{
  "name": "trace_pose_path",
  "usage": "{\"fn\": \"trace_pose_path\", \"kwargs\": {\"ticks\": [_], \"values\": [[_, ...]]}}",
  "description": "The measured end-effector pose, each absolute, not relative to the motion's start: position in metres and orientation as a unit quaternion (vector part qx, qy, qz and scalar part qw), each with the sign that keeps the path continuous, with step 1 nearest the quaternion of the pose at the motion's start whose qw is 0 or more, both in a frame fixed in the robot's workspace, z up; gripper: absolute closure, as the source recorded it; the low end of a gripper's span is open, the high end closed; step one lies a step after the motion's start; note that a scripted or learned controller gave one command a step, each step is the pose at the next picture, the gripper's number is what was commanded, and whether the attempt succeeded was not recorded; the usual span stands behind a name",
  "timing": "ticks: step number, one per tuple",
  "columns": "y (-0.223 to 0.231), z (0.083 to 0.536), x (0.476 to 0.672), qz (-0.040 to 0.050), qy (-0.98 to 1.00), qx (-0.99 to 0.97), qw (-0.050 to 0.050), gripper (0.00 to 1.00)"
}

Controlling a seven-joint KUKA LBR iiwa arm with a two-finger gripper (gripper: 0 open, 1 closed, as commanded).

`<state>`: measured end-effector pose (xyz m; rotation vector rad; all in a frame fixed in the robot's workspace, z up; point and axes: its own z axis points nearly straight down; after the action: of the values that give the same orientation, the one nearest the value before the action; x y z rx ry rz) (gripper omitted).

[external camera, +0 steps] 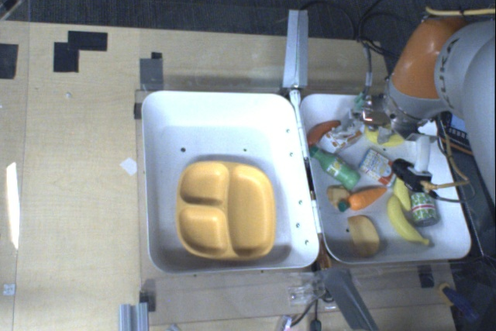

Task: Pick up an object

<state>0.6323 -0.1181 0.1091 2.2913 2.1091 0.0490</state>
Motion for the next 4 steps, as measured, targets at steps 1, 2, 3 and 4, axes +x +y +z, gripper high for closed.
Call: {"fn": "trace_pose_path", "kwargs": {"ticks": [1, 2, 3, 4], "values": [[-0.117, 0.127, 0.639, 0.0233, 0.678, 0.734, 0.024, 1.0], [-0.041, 0.278, 0.606, 0.0024, 0.622, 0.783, 0.002, 1.0], [-0.092, 0.244, 0.553, 0.001, 0.585, 0.811, 0.001, 1.0], [-0.1, 0.281, 0.554, 0.0019, 0.575, 0.818, 0.002, 1.0]]}}
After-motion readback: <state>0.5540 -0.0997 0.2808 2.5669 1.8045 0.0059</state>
